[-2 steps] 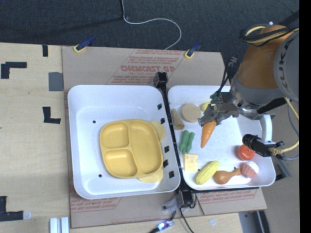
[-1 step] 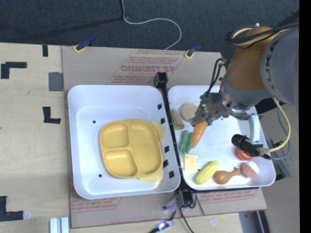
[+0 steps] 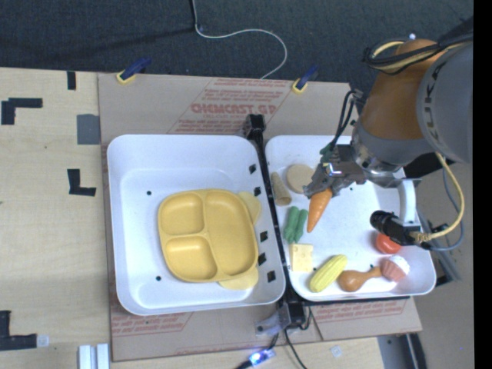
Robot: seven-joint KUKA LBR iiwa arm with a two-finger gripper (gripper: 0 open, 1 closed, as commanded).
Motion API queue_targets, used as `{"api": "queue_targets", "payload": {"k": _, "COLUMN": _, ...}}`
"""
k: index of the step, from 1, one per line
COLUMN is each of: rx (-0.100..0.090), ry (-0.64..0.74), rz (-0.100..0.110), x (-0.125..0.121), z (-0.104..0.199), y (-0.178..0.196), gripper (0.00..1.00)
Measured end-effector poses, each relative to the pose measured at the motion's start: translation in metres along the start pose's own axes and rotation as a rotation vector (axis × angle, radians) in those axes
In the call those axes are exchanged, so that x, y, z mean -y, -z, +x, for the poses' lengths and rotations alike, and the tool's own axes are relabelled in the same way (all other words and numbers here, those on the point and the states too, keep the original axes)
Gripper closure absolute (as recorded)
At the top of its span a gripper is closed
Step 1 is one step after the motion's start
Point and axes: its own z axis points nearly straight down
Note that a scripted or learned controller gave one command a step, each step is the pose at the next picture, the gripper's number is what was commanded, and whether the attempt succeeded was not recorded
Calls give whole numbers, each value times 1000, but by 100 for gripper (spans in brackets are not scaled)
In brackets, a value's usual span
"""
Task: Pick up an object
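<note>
Hanging near-upright, carrot (image 3: 318,209) tip pointing down-left under jaws.

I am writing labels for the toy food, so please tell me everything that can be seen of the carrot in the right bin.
The carrot looks like a plastic toy: smooth orange, cone-shaped, narrowing to a point at its lower end. It lies at a slant in the right bin, wide end up toward the gripper, which is right over that end and hides any leafy top. Whether the gripper holds it cannot be told. A green toy vegetable lies close beside its tip, on the left.
</note>
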Motion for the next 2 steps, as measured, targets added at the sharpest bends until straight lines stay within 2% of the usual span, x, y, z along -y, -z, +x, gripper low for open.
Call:
{"api": "queue_targets", "payload": {"k": 1, "rx": 0, "ry": -2, "rz": 2, "x": 16, "z": 3, "y": -8, "gripper": 100}}
{"api": "queue_targets", "payload": {"k": 2, "rx": 0, "ry": 0, "rz": -1, "x": 19, "z": -1, "y": 0, "gripper": 100}}
